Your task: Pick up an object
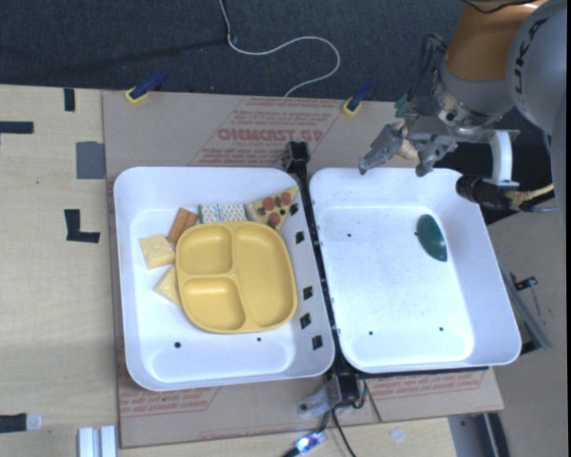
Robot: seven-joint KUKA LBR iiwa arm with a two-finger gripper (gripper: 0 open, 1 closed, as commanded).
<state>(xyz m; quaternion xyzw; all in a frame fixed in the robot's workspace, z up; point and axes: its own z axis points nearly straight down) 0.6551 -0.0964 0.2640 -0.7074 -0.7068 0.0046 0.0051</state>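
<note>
- Green object, a small dark teal oval, lies on the floor of the right bin, toward that bin's upper right part, tilted a little and apart from the walls.
- Nothing else lies near it on the white floor of that bin, which shows faint dark speckling.
- Above the far rim of the right bin hangs the gripper, its two fingers spread wide apart with nothing between them; one finger points down-left, the other sits nearer the rim.
- The gripper is well apart from the green object, up and to its left.
- The grey arm with its orange band comes in from the upper right corner.
- In the left bin a yellow divided plate with three compartments takes up the middle.
- Just beside the plate's left and upper edges lie small pieces: a pale square block, an orange-brown piece, and a patterned piece near the bin's upper right corner; what they are I cannot tell.
- Both bins rest on a cardboard sheet with red lettering.
- A white cable loops across the dark surface behind.
</note>
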